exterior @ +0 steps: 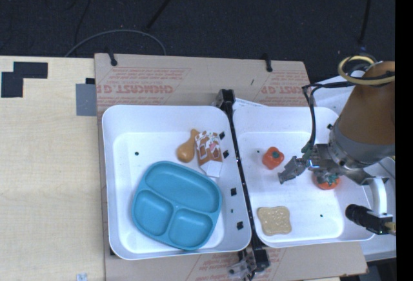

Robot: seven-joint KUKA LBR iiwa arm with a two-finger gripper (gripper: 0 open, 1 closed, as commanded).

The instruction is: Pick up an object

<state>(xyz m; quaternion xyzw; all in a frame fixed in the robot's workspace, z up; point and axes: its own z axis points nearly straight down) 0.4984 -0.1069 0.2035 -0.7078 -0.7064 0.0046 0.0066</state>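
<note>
My gripper (308,175) hangs low over the right bin (303,119), right of its middle, and looks open. One grey finger (290,172) points left. The other side sits over a small red-orange object (328,183) on the bin floor, partly hidden by the gripper; nothing shows between the fingers. A small red-orange fruit with a green top (273,157) lies just left of the gripper. A slice of toast (274,220) lies near the bin's front edge.
The left bin (119,144) holds a blue divided plate (175,205), an orange drumstick-shaped toy (186,147) and a brown-and-white packet (209,149). A black divider (233,163) runs between the bins. The arm's bulk (368,118) covers the right bin's right side.
</note>
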